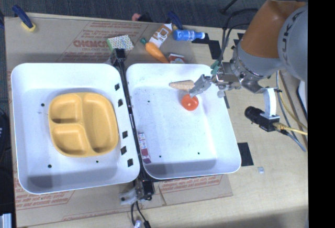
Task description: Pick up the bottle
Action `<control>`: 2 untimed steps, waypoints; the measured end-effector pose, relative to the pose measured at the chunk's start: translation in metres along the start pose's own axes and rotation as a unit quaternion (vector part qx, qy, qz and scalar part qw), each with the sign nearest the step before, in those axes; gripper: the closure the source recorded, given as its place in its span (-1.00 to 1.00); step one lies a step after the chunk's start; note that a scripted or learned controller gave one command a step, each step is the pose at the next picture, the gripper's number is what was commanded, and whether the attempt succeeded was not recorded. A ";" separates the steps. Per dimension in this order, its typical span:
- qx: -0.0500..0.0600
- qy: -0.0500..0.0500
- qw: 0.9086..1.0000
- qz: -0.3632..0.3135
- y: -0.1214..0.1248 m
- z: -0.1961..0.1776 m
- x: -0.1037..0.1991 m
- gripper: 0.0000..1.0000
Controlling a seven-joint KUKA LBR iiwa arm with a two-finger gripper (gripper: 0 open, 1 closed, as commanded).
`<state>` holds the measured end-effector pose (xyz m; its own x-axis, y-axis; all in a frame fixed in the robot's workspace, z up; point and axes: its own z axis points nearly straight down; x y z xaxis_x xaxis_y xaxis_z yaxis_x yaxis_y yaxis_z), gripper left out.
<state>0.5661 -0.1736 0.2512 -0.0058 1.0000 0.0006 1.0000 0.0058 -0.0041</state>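
Note:
A small blue bottle (pixel 187 35) lies on its side on the cardboard behind the right bin (pixel 220 138), outside it. Next to it lies a white and orange bottle (pixel 160 35), also outside the bins. My gripper (pixel 199 87) hangs over the back right part of the right bin, well in front of both bottles. It is just above a red round thing (pixel 190 103) and beside a flat tan piece (pixel 181 85). Nothing shows held in it.
The left bin (pixel 26 117) holds a yellow divided plate (pixel 84 122). An orange carrot-like thing (pixel 156 52) and a green patterned packet (pixel 120 42) lie behind the bins. Blue clamps (pixel 23 17) grip the cardboard's back edge.

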 end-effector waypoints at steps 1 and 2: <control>0.001 0.000 1.000 -0.002 0.000 -0.010 0.000 1.00; 0.000 0.000 1.000 -0.001 -0.091 0.025 -0.038 1.00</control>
<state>0.4756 -0.2116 0.2268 -0.0084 1.0000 0.0005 1.0000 0.0084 -0.0049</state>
